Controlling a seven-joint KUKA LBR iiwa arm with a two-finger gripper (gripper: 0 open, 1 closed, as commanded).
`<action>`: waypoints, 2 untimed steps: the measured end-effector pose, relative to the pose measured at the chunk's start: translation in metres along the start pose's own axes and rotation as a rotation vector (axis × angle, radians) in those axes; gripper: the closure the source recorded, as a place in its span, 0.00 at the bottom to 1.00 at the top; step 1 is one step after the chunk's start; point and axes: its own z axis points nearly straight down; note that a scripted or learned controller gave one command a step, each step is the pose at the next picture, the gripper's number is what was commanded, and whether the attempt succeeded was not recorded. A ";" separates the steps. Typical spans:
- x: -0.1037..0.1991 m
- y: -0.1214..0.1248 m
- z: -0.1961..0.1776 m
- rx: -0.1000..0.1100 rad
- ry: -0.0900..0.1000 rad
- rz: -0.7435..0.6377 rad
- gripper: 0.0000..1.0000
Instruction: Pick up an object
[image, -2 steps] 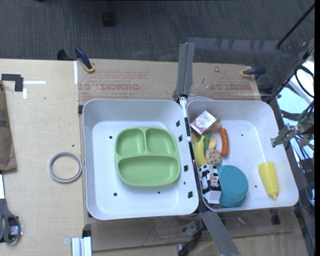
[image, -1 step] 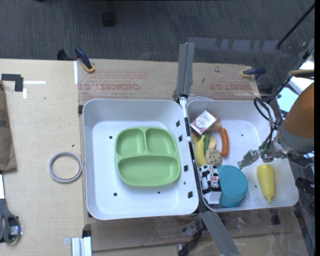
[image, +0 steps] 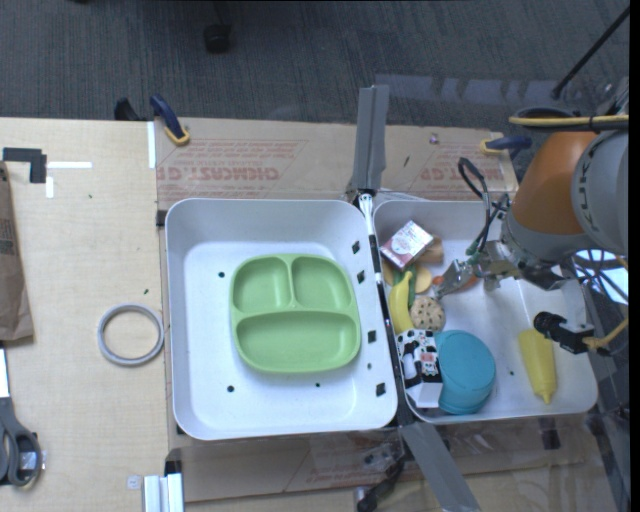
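Grey arm's gripper (image: 452, 280) hangs over the right bin (image: 510, 395); jaws' state unclear.

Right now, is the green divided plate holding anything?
Empty: the green divided plate lies flat in the left white bin, all three compartments bare.

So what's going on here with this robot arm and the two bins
A grey and orange robot arm reaches in from the right over the right bin, with its gripper low near a cluster of toy food by the divider: a banana, a cookie and a small pink packet. Nothing is visibly between its fingers yet. A blue round container and a yellow corn cob also lie in that bin. The left bin holds a green divided plate.
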 end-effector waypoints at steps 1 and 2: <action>0.040 0.037 -0.001 -0.001 -0.001 -0.082 0.00; 0.039 0.037 -0.010 -0.002 -0.003 -0.083 1.00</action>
